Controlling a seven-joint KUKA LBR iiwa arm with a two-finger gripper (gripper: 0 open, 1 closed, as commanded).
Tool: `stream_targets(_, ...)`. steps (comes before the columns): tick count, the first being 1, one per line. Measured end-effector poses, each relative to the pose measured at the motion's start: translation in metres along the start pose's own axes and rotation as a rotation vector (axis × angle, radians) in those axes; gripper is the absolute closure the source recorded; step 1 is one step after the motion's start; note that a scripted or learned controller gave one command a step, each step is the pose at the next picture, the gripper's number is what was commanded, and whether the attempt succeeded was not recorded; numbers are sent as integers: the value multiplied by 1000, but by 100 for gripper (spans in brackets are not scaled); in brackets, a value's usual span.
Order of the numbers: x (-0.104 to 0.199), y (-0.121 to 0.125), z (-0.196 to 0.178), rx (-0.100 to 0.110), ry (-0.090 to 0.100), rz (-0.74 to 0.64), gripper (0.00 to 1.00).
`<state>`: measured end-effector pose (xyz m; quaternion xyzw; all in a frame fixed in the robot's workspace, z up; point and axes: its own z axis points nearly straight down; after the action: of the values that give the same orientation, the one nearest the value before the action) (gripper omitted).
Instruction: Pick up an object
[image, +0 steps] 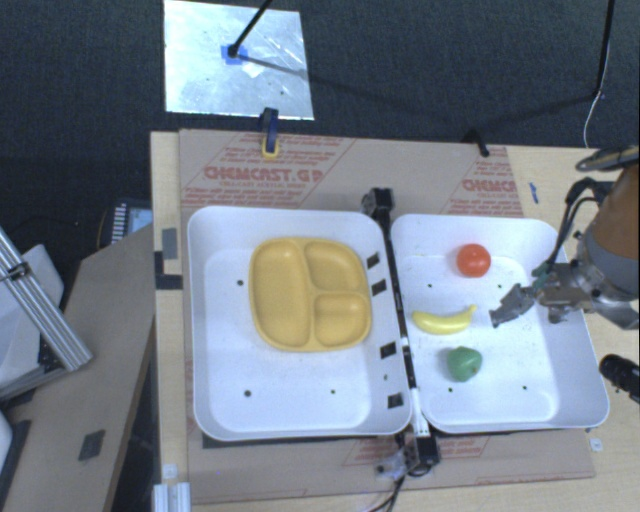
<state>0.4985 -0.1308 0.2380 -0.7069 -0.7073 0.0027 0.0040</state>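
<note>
Nearest, a green fruit (463, 362) is lying in the right bin (570, 395), low and central. Just above it, a yellow banana (444, 320) is resting flat. Right of the banana, the gripper (503, 312) is hovering over the bin floor, touching no item; the state of its jaws cannot be told. Farther back, a red-orange ball (473, 260) is sitting apart. Alongside, the left bin (215, 400) is holding a yellow divided plate (307, 293).
</note>
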Motion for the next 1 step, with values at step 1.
stream_targets(1,0,2,-5,-11,-2,-3,0)
